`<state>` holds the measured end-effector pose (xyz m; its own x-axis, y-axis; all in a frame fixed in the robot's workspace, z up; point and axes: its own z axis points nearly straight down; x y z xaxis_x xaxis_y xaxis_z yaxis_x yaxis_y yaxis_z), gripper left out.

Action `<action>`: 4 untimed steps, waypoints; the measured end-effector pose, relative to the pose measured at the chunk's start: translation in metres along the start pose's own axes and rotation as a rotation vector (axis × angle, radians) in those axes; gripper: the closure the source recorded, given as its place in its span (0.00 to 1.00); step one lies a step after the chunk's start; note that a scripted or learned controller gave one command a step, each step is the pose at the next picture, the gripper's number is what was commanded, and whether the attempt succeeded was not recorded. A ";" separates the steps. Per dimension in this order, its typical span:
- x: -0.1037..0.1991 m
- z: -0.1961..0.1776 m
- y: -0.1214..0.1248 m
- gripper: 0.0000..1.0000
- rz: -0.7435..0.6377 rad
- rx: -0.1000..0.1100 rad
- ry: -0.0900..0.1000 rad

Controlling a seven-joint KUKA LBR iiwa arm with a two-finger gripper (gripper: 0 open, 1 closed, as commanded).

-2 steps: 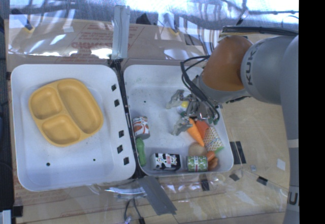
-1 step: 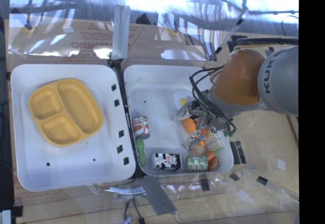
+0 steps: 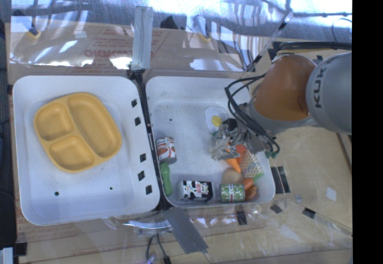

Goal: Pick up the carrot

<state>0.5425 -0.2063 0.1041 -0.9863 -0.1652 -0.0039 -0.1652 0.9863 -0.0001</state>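
Note:
The carrot (image 3: 234,163) is a small orange piece in the right bin (image 3: 179,95), near its right wall, partly tucked under other items. My gripper (image 3: 223,142) hangs low in that bin, just above and to the left of the carrot, with cables trailing from it. The grey arm with its orange band (image 3: 286,90) reaches in from the right. A patterned packet (image 3: 252,164) lies against the carrot's right side.
Also in the right bin are a fried-egg toy (image 3: 215,118), a red-and-white can (image 3: 166,149), a green item (image 3: 165,178), a black-and-white box (image 3: 196,190), a green can (image 3: 232,192) and a round beige item (image 3: 230,176). A yellow divided plate (image 3: 76,131) lies in the left bin (image 3: 36,197).

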 end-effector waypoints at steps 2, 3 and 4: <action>-0.002 -0.011 0.001 1.00 -0.006 0.001 -0.003; -0.002 -0.010 0.002 0.00 -0.007 0.001 -0.002; 0.027 0.011 0.003 0.00 0.067 0.000 0.002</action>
<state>0.5150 -0.2079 0.0930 -0.9951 -0.0992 -0.0022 -0.0992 0.9951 0.0001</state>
